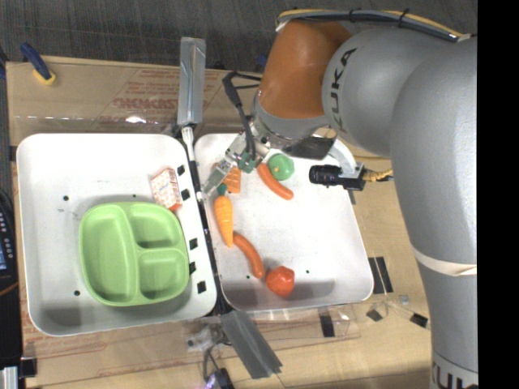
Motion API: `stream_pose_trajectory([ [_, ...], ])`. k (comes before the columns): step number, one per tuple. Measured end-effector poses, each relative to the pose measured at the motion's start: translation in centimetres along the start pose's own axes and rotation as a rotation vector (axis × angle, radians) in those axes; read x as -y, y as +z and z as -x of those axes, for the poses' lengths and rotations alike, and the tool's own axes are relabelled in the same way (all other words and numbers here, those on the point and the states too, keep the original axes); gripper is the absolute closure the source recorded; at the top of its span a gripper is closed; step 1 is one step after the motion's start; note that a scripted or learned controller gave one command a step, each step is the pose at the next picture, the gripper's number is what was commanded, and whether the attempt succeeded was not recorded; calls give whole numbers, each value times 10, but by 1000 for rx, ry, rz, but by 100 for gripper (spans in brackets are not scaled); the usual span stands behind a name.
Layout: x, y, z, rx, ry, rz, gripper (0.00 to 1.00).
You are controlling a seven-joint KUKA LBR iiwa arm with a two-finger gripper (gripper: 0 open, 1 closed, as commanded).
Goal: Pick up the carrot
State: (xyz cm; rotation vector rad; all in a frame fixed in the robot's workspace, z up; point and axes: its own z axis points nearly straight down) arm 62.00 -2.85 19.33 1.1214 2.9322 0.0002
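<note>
Landmark: right bin (349,241). Carrot (223,217) lying flat near its left wall, leafy end up toward the end effector (229,171), tip pointing down. End effector poised just above the carrot's top, fingers spread narrowly around a small orange piece (233,181); not closed on the carrot, probably lined up for a descent. Counted within the bin: one carrot, two sausages (276,182) (249,254), one green ball (280,167), one tomato (280,280). Left of it, a second bin (49,177) holding one green tray (134,254) and one small packet (165,188).
</note>
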Motion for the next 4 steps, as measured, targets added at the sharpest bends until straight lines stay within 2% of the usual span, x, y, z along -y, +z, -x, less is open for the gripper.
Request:
stream_pose_trajectory([
  [1,80,78,18,-5,39,-5,0],
  [2,57,101,38,-2,115,-1,0],
  [3,57,91,38,-1,111,-1,100],
  [4,3,1,47,-1,491,-2,100],
])
